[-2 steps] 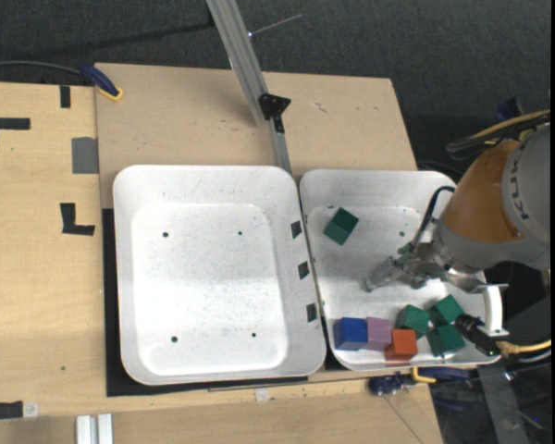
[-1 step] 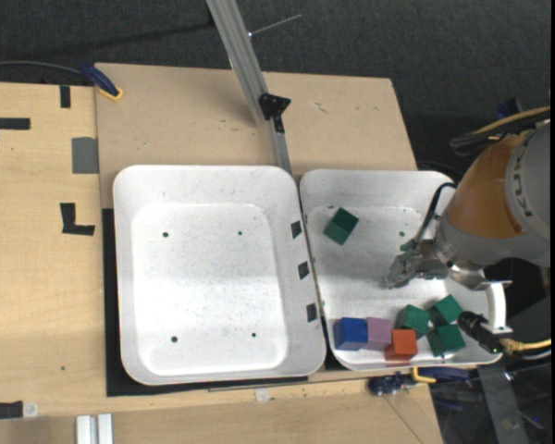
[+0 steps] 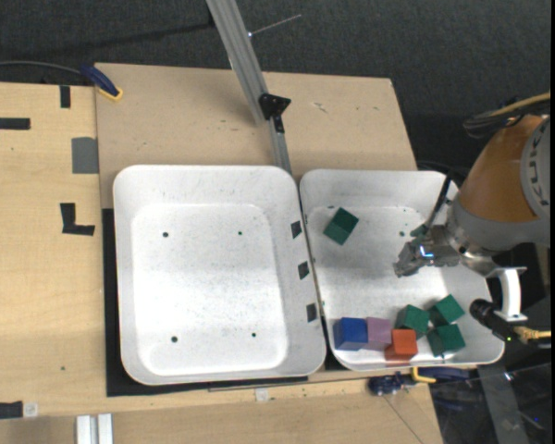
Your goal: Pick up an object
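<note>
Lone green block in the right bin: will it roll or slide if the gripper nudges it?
The green block looks cube-shaped with flat faces, so it probably slides rather than rolls. It sits alone, so nothing would stop it. It seems rigid.

A pale wooden table runs across the left and middle of the frame. At its upper left lies a blue and yellow tool. A grey patch sits below that tool, among black tape marks scattered down the left side. From the top centre a slanted metal pole descends, carrying a black clamp. A dark floor fills the top of the frame behind the table.
</note>
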